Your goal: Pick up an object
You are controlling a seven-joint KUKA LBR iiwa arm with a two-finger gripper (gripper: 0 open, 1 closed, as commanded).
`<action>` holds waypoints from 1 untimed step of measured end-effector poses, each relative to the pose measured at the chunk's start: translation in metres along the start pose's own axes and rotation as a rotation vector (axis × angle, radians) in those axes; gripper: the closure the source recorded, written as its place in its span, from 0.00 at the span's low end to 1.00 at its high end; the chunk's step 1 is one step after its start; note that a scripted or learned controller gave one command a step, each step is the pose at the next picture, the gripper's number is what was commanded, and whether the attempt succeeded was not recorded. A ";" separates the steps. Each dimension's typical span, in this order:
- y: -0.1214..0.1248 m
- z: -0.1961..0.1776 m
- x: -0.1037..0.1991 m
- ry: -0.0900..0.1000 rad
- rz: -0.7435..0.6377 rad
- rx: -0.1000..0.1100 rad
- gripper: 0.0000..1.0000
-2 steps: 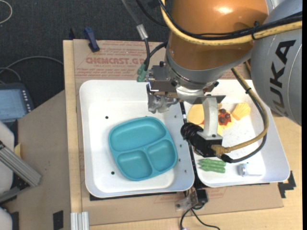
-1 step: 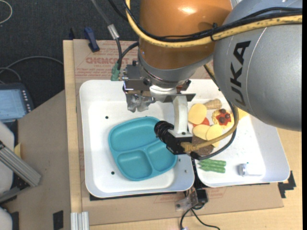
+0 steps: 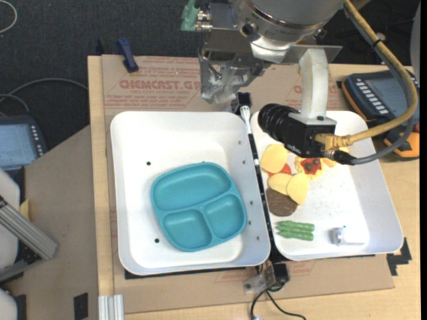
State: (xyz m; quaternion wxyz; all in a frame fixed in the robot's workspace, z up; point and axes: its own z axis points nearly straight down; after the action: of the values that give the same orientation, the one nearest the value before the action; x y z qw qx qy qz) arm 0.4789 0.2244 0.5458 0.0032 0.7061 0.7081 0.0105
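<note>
Dark flooring surrounds a bench topped with a brown board (image 3: pixel 160 79) printed in red lettering. A blue clip (image 3: pixel 127 54) sits on the board's edge at about eleven o'clock. At three o'clock, off the board, lies a grey handheld keypad (image 3: pixel 377 95).

Two shallow white bins sit side by side on the board with their inner rims touching. The left bin (image 3: pixel 127 152) holds a teal divided plate (image 3: pixel 198 207), which lies flat a little toward five o'clock of the bin's middle. Its single large compartment is toward eleven o'clock and its two smaller ones toward five.

In the right bin (image 3: pixel 373 199), small things crowd the nine o'clock side. A yellow disc (image 3: pixel 273 159) lies nearest the far end. Two more yellow pieces (image 3: pixel 297 189) are just toward six o'clock of it, overlapping each other. A red-orange piece (image 3: pixel 310 165) lies at three o'clock of the first disc, partly hidden under the robot's hardware. A dark brown disc (image 3: pixel 281 203) touches the yellow pieces on their six o'clock side. A green bean-like bundle (image 3: pixel 295 229) lies beyond that, toward the near rim. A small pale grey thing (image 3: pixel 339 235) sits at three o'clock of the green bundle, apart from it; what it is cannot be made out.

The gripper (image 3: pixel 223 84) hangs over the printed board at twelve o'clock of the left bin, just outside the bin's far rim and close to where the two bins meet. It is well apart from the plate and from the cluster in the right bin. Nothing is seen in its grasp, and whether it is released or clenched cannot be told from this angle.
</note>
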 end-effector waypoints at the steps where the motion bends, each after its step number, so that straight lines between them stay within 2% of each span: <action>1: 0.000 0.000 0.001 -0.009 0.000 0.016 1.00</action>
State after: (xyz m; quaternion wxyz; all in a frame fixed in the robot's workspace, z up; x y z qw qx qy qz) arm 0.4793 0.2255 0.5458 0.0006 0.7060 0.7082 0.0018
